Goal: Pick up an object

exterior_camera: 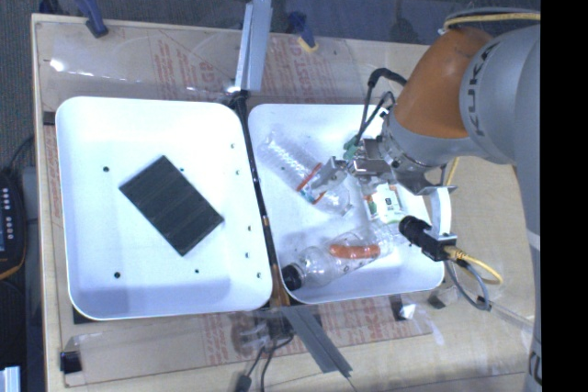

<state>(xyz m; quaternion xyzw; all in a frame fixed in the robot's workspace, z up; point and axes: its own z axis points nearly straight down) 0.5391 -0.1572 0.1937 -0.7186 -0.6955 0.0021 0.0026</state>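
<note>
Clear plastic packets (335,188) with red and orange printing are heaped in the right-hand bin (276,119), directly under and just left of the gripper (347,168). The gripper is seen low over this heap, at the end of the grey arm (496,96) with its orange band (436,96); whether it is spread or pressed together cannot be told, and nothing can be made out as gripped. A small red-edged piece (310,179) lies just left of the gripper, touching the clear packets. Further to the upper left of the gripper, a crinkled clear wrapper (280,151) is stretched towards the bin's far left corner. Just right of the gripper and a little nearer the camera, a small white item with green and red marks (386,200) is seen beside a black cylinder (418,234) mounted on the arm. Nearer the camera from the gripper, along the bin's front wall, a clear bottle (322,266) with a black cap (292,275) is laid on its side, and an orange-red item (354,249) rests against it.

Well to the left of the gripper, beyond the divider between the two containers, the left-hand bin (83,271) holds a single dark, ribbed rectangular slab (171,204), laid flat and turned at a slant near the bin's middle. Both bins rest on a wooden bench (138,60).
</note>
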